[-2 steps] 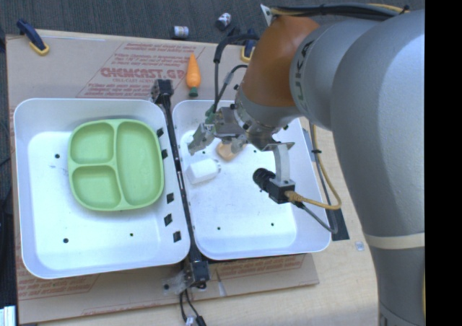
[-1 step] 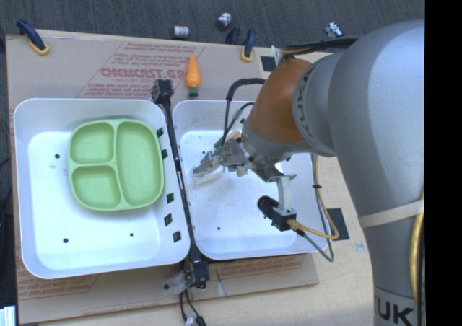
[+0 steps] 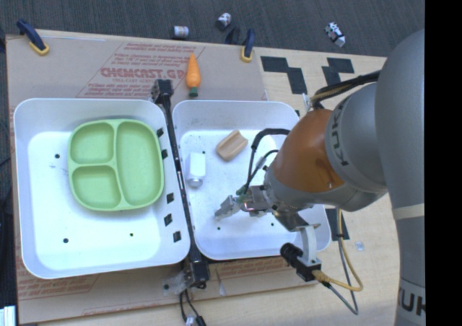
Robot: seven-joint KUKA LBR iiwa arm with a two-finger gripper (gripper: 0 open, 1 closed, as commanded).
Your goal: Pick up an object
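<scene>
the arm point(image 3: 339, 151) reaches in from the right over the right bin point(image 3: 289, 112), and its tool point(image 3: 229, 207) hangs low above the bin's floor near the middle front. the fingers sit slightly apart with nothing visible between them. a tan block point(image 3: 232, 145) lies in the rear of the same bin, well apart from the tool, and a small white piece point(image 3: 196, 167) lies by the bin's left wall, near the block. the left bin point(image 3: 43, 245) holds a green tray point(image 3: 115, 164) with three compartments. an orange carrot point(image 3: 193, 72) lies on the table point(image 3: 108, 65) behind the bins.
</scene>
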